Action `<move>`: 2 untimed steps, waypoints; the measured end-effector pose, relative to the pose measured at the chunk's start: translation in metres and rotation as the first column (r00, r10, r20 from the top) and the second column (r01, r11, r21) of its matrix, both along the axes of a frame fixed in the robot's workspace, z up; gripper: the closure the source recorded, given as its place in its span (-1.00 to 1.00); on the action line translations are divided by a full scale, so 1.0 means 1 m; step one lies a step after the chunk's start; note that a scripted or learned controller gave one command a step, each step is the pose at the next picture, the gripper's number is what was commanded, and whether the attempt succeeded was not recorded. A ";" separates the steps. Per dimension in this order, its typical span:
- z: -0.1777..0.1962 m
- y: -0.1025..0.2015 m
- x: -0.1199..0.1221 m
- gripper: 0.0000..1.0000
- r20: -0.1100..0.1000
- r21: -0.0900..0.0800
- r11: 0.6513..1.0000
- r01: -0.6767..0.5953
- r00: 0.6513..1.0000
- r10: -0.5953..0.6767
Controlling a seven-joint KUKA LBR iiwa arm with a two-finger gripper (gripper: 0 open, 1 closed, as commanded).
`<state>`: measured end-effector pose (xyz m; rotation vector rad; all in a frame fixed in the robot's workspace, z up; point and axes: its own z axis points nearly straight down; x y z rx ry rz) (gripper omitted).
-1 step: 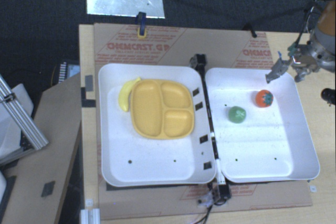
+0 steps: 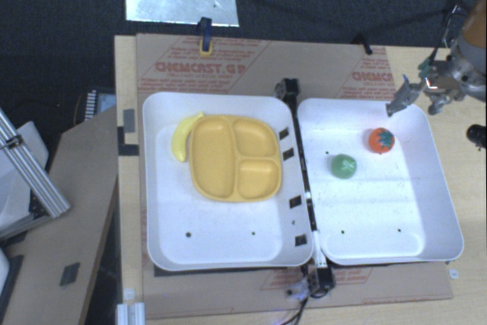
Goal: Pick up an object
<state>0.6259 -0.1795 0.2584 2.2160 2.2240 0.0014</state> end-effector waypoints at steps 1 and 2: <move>-0.062 -0.002 -0.003 -1.00 -0.005 0.001 1.000 0.003 1.000 -0.003; -0.124 0.003 0.000 -1.00 -0.005 0.002 1.000 -0.001 1.000 0.001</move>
